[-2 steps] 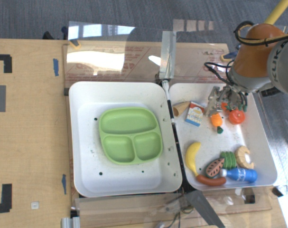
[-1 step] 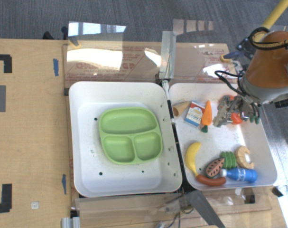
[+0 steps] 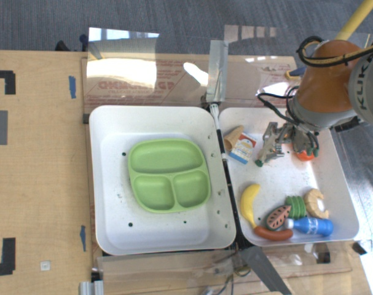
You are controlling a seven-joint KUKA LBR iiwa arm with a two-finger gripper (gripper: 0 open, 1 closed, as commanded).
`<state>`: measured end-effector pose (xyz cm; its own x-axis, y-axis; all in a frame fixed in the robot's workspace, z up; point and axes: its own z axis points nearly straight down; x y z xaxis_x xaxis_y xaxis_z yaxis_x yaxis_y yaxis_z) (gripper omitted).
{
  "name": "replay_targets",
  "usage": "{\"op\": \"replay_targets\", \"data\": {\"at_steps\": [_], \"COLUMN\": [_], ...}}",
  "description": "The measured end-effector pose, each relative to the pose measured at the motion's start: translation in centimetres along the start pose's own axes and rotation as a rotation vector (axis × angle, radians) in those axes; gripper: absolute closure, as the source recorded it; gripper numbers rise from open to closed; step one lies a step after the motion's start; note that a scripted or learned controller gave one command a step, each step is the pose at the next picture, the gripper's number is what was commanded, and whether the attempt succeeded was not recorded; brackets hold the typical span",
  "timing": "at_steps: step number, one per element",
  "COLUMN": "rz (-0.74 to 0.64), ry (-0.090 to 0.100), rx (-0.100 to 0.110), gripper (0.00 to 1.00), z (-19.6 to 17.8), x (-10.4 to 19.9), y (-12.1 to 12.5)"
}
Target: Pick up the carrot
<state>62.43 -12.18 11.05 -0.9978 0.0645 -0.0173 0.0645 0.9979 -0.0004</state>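
Approach step being carried out over the right-hand shallow white bin point(image 3: 343, 183).

Small orange carrot with green top point(image 3: 305, 153) is lying beside the grey two-finger gripper point(image 3: 269, 147), toward the bin's far right wall; nothing is being held between the parted fingers. Next, the gripper is probably to be shifted over the carrot, lowered and closed.

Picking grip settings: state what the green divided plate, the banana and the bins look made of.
Green divided plate: likely moulded plastic, with a uniform matte colour and soft rounded ridges.
Banana: probably a plastic toy, given its smooth, even yellow and faint sheen.
Left bin and right bin: seemingly thin white plastic, lightly speckled, with rounded, slightly glossy rims.
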Motion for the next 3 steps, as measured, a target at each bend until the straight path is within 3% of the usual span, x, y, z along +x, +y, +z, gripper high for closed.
{"op": "replay_targets", "data": {"at_steps": [1,2,3], "rz": [-0.001,0.202,0.262], "ry": [0.000,0.008,0.006], "rx": [0.000,0.002,0.001], "gripper": [0.00,0.00,0.00], "z": [0.0,2.1,2.0], "x": [0.0,1.2,2.7], "y": [0.1,-5.2,-1.7]}}
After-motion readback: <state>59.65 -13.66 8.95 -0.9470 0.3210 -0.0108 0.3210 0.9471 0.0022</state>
